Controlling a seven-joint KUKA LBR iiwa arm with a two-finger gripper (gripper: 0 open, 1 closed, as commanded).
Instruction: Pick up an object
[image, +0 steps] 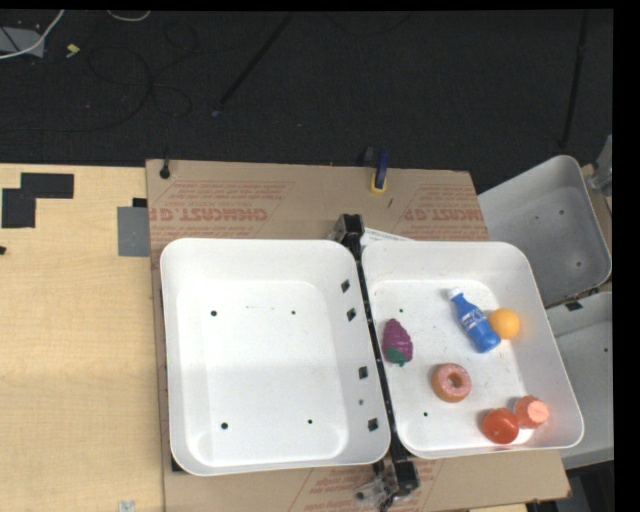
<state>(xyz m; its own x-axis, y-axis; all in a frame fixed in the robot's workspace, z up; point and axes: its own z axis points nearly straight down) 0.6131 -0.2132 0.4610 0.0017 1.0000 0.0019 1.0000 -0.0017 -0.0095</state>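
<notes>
Now | right bin (535, 290): glossy blue bottle (472, 320), round orange ball (505, 323), ringed donut (451, 382), purple lump (397, 341)

Even overhead light is brightening both white bins (260, 262); soft shadows are pooling toward six o'clock, background staying dim at twelve.

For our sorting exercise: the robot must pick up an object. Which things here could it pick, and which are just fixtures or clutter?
Could be picked:
blue bottle
orange ball
purple toy
doughnut
red toy

Just there:
left bin
right bin
cardboard sheet
blue clamp
</notes>
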